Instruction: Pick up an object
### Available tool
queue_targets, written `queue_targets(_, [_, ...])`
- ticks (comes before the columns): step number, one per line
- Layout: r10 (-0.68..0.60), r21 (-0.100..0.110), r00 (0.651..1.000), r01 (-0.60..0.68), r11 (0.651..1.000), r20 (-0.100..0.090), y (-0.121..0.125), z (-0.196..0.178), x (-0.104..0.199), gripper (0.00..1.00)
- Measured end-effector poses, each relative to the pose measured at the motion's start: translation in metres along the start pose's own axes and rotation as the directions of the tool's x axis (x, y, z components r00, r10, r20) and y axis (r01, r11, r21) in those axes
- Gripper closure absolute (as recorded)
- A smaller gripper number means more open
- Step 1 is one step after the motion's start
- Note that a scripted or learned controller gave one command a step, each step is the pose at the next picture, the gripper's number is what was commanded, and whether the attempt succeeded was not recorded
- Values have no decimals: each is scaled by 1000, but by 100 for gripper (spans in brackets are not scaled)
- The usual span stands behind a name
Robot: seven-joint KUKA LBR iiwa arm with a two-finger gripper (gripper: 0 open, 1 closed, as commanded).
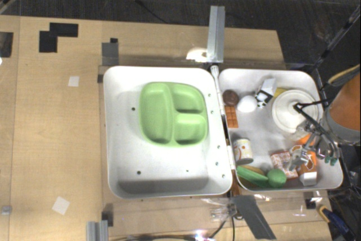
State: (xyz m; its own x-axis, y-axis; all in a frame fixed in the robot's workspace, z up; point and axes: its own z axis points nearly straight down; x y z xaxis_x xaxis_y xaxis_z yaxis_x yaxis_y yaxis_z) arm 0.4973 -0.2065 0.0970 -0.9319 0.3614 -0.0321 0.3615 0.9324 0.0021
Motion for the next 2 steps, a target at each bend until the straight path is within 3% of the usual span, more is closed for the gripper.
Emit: queue_targets(2, [0,1,1000,0,1000,0,0,0,0,0])
